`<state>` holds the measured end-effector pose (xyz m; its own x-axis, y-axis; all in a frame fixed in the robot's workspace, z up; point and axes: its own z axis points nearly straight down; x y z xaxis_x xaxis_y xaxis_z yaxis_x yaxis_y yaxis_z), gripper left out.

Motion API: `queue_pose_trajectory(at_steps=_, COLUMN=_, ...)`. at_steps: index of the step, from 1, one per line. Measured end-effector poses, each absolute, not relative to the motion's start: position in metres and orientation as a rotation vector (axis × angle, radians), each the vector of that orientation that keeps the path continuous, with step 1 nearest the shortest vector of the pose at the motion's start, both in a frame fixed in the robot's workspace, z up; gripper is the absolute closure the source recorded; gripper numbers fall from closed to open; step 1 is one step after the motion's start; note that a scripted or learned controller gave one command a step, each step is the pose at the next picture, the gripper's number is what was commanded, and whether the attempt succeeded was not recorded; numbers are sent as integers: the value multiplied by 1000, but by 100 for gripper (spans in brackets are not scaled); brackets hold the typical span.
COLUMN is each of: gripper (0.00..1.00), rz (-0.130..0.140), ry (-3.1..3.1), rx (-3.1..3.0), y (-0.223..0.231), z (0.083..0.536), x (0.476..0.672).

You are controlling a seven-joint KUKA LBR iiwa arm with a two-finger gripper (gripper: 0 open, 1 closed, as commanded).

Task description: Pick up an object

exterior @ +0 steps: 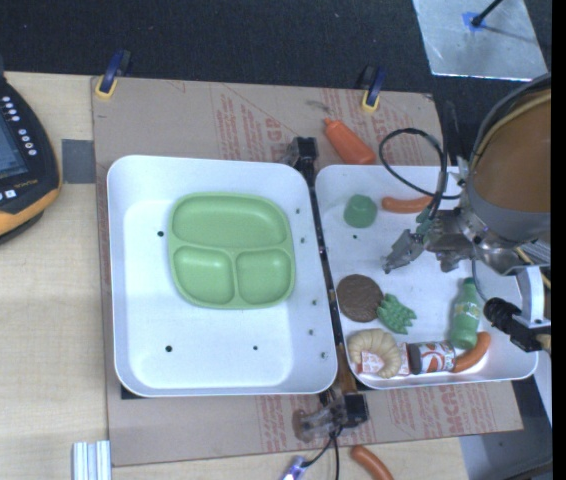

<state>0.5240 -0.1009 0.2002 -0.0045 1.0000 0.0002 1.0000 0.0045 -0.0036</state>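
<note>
Green cup (pixel 360 211) just left of the jaws (pixel 406 251), spread apart over bare bin floor, nothing between them.

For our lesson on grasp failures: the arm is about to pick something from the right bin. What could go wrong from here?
1. The gripper hangs over bare floor of the right bin, between the green cup and the brown disc; a straight descent may grab nothing.
2. The croissant, sauce bottle and green bottle lie crowded along the near wall, so a grasp there could nudge the neighbours.
3. The black cable loops near the wrist and might snag.
</note>
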Motion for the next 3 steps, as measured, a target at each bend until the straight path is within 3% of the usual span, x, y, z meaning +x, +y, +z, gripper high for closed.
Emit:
queue_pose_trajectory(at_steps=1, gripper=0, rz=6, ry=-2224, rx=-2215, y=-184, z=169, x=502)
queue_pose_trajectory(at_steps=2, gripper=0, rz=5, ry=-2226, rx=-2213, y=-212, z=91, x=479)
queue_pose_trajectory(at_steps=3, gripper=100, rz=7, ry=-2233, rx=-2209, y=-213, z=101, x=480)
